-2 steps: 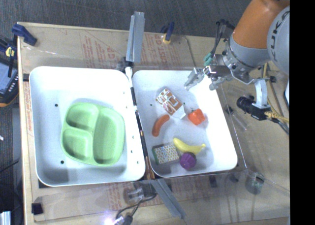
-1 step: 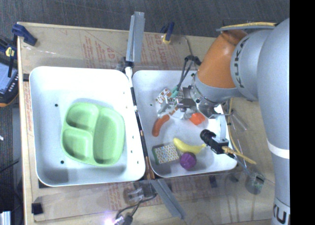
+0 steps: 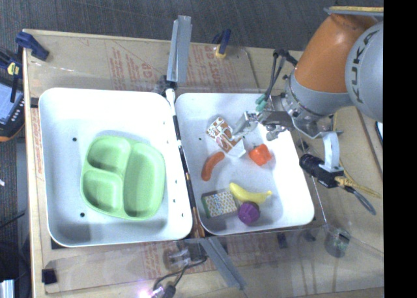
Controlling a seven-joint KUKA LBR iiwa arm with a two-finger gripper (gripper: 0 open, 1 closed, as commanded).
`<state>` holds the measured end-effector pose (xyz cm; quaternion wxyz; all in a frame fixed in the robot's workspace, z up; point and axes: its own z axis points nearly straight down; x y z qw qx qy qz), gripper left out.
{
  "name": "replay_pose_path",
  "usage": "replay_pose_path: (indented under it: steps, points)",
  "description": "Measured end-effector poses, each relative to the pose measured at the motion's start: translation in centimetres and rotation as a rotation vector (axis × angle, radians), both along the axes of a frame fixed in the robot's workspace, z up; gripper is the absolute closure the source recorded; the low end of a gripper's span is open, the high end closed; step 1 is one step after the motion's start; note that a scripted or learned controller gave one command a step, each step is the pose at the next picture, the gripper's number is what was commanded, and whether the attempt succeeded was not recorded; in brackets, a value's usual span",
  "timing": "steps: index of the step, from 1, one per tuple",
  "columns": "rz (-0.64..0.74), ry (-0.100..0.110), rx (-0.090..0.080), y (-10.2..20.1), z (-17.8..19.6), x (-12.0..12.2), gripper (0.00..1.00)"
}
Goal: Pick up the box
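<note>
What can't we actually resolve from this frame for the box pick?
- Gripper: finger state too small and cluttered in the camera view.
- Box: contact with the gripper unclear; fingertips overlap its right edge.
- Box print: too small to read.
- Arm: upper part cut off by the frame's top right.
- Right bin: right wall partly hidden by the wrist.

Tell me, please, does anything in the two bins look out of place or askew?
Nothing looks spilled or damaged. The small box lies tilted in the right bin, close under the gripper. The green plate sits slightly askew in the left bin.
</note>
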<state>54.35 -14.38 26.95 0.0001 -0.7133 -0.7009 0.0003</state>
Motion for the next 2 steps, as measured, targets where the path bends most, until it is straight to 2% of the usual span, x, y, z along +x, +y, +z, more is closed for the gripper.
replay_pose_path:
  steps: [1,2]
  points:
    - [-0.125,0.006,0.0,4.1,-11.3,-3.0,0.0]
    - [0.086,0.001,0.0,-4.7,-15.7,6.2,0.0]
